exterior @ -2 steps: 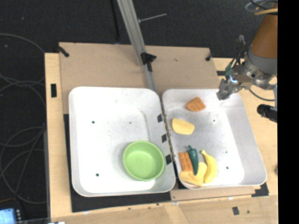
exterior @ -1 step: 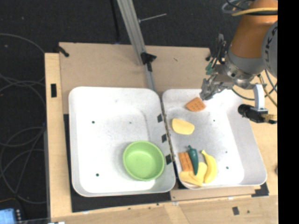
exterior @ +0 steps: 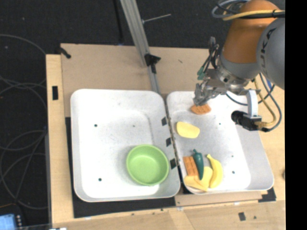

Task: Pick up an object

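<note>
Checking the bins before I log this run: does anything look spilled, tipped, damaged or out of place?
Nothing stands out. The green bowl sits upright in the left bin. In the right bin, the toy foods lie inside the walls: an orange piece under the gripper, a yellow piece, and a cluster with the banana at the front.

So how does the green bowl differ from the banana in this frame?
The green bowl sits in the left bin, while the banana lies in the right bin. The bowl is round, open side up and stands alone; the banana is long, curved and packed against other toy food. The bowl is clearly the larger of the two. Both lie near the front edge of their bins, far from the gripper.
</note>
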You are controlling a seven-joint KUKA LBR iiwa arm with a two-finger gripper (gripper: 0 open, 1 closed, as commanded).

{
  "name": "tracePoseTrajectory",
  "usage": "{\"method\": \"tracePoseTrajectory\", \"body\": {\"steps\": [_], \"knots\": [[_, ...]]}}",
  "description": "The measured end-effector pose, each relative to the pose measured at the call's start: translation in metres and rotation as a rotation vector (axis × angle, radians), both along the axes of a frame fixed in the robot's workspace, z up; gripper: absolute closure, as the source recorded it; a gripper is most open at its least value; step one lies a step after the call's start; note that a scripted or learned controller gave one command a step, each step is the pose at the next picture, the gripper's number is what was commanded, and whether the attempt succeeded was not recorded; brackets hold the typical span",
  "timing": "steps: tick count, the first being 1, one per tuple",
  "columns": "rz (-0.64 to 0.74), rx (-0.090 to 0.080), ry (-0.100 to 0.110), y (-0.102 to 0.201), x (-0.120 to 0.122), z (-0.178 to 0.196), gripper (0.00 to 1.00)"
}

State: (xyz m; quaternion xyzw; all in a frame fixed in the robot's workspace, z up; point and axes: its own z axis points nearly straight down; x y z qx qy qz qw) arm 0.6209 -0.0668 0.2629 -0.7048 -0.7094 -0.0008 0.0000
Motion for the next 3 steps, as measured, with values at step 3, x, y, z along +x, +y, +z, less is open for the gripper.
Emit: {"method": "tracePoseTrajectory", "body": {"steps": [3], "knots": [[0.000, -0.001, 0.002, 0.154, -0.024, -0.024, 1.00]]}}
